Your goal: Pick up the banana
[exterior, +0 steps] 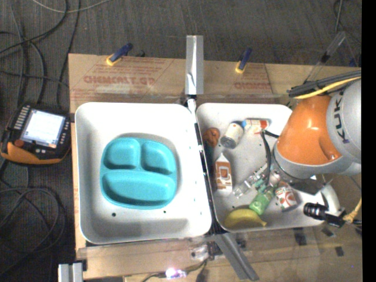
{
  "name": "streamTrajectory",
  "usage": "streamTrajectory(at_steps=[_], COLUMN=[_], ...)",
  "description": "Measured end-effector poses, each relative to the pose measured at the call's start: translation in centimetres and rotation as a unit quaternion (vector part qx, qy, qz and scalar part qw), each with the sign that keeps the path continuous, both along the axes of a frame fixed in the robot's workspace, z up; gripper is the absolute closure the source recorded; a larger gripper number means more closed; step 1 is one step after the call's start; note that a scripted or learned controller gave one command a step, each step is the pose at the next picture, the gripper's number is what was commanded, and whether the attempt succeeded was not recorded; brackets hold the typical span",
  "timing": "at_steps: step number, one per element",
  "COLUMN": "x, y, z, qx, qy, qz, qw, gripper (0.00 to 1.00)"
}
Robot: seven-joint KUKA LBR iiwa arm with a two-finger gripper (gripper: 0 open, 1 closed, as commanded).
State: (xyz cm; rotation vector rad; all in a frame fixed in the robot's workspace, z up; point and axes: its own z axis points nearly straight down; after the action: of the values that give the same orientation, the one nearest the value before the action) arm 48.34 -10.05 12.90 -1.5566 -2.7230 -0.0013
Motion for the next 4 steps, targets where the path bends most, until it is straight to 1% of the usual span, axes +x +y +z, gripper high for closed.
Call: streamTrajectory(at_steps=[1,2,3,4], x=[0.0,7.4,3.9,0.0], y=[0.0,-0.3,0.9,7.2], z=[0.0,-3.3,15.9,5.4], qx=[-0.0001,-0.002,-0.002,-0.0007], qy=[0.0,-0.01,-0.003,-0.001], qz=[0.0,0.063,0.14,0.147], qw=[1.0,0.9979,0.9902,0.9891], gripper=[0.0,0.0,0.0,0.0])
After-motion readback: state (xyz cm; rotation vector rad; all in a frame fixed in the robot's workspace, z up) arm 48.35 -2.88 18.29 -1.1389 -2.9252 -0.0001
